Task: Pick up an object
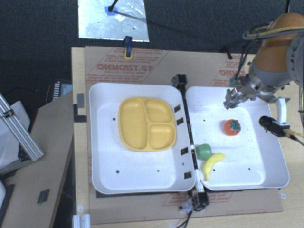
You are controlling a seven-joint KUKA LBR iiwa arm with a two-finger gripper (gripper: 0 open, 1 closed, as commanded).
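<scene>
You see dark carpeted floor (38,27), a shiny metal sheet (113,13) lying on it, a tan cardboard-covered bench (142,63), an aluminium frame rail (16,127) at your left.

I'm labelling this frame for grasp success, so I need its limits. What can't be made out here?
- Gripper, camera view: too small and dark against the arm to tell whether it is open or shut.
- Arm: cut off by the right edge.
- Green object: too small to identify; the banana touches or overlaps it.
- Tomato: its far side is unseen; it lies apart from the gripper.
</scene>
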